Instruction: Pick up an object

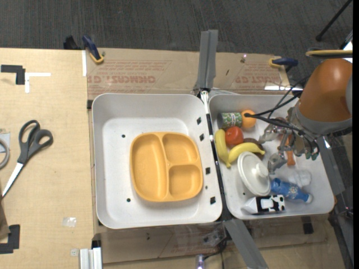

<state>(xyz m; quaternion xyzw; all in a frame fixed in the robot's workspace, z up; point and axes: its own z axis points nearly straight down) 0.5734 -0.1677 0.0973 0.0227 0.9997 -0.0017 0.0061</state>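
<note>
Over the right white plastic bin [322, 206] the tool [280, 150] hangs low, finger spacing impossible to tell, just right of the curved yellow banana [240, 149], red tomato [234, 134] and white round lid [252, 171], while the left bin [106, 167] holds a yellow divided plate [166, 166].

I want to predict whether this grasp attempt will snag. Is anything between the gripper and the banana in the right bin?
Nothing visible stands between them. The gripper hangs over the right bin, just right of the banana. The white bowl sits against the banana's lower side and the red tomato lies above it.
</note>
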